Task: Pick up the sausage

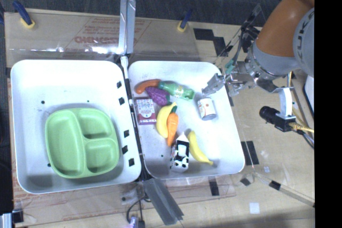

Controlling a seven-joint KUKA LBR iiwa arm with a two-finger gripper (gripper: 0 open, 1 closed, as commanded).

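At the bottom of the right bin point(235, 163) stand a cow-patterned carton point(181, 156) and a banana point(198, 149). Further up lie a carrot point(171, 125) and a second banana point(163, 119), then a small can point(207, 108). At the bin's upper left lies the sausage point(146, 85), its long axis running roughly left to right, slightly tilted, touching a purple item point(158, 95). The gripper point(212, 86) hangs at the bin's upper right, so the sausage lies well to its left with a green bottle point(177, 91) between. Whether the jaws are parted or closed I cannot tell.
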